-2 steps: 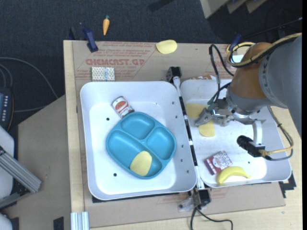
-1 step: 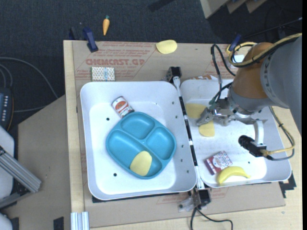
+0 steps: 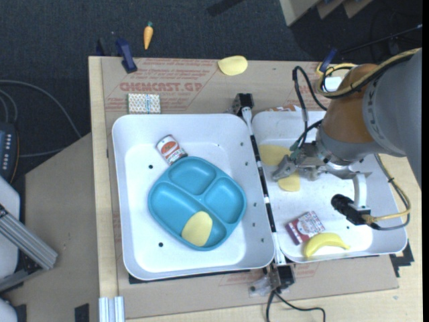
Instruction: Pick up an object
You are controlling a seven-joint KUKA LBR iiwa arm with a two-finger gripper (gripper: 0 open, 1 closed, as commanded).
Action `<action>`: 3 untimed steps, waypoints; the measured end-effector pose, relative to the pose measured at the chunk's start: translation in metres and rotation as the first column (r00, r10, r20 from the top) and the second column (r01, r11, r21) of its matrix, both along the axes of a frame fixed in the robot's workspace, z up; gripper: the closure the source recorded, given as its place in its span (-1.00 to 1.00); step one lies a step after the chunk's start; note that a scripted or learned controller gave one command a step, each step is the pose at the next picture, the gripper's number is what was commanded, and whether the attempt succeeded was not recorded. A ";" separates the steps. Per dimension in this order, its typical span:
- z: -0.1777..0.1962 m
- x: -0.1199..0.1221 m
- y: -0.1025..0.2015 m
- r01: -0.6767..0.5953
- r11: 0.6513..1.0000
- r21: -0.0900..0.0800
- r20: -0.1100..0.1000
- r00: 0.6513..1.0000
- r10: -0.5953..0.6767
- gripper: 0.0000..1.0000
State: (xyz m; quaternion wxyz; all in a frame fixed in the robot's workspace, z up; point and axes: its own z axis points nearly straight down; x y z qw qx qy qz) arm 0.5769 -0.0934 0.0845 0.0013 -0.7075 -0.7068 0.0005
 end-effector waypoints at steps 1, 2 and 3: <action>0.011 0.001 0.000 0.001 1.000 0.000 0.004 1.000 -0.001 1.00; 0.010 0.001 0.000 0.001 1.000 0.000 0.004 1.000 -0.001 -1.00; 0.000 -0.004 -0.008 0.000 1.000 0.000 0.000 1.000 0.000 -1.00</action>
